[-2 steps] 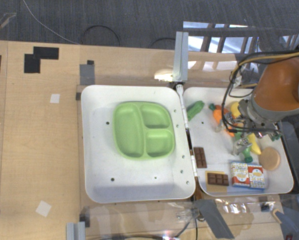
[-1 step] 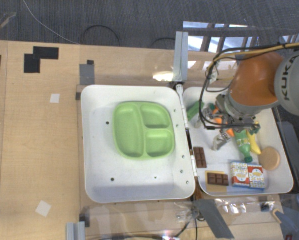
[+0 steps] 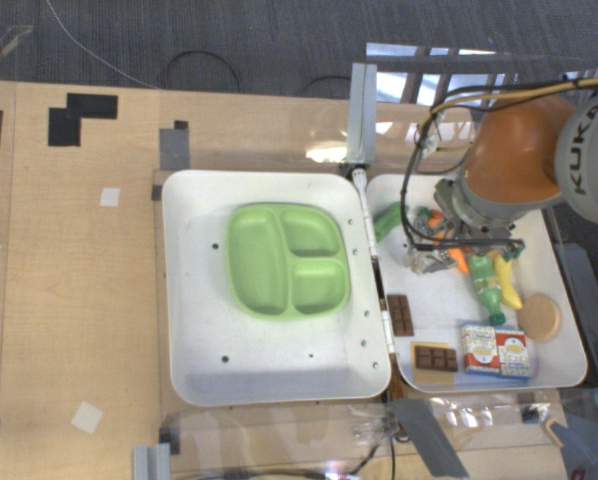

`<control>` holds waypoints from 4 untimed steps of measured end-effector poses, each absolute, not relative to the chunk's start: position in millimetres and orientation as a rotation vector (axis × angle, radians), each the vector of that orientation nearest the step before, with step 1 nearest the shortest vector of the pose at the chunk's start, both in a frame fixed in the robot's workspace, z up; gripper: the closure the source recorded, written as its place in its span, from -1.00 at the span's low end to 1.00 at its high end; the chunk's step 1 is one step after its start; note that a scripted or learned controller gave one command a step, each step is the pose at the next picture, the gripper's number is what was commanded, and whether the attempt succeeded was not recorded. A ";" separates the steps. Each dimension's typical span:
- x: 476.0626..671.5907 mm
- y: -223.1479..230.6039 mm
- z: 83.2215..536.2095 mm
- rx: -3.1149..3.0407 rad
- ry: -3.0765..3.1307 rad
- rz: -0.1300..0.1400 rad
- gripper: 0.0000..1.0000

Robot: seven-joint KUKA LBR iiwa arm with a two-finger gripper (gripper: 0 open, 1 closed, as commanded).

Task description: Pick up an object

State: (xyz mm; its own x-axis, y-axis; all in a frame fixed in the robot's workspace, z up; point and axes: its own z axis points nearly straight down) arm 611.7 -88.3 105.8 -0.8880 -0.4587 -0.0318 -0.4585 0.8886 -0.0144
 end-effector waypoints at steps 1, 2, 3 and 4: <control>603.1 -77.8 267.4 -0.861 2.999 -0.011 1.00; 601.3 -77.6 261.8 -0.863 3.008 -0.004 -1.00; 543.4 -105.6 103.7 -0.790 3.044 0.006 -1.00; 648.0 -128.7 88.2 -0.550 3.080 -0.003 -1.00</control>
State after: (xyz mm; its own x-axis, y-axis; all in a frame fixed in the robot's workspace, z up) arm 648.0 -128.7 88.2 -0.9381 -0.3462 -0.0127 -0.3461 0.9382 -0.0044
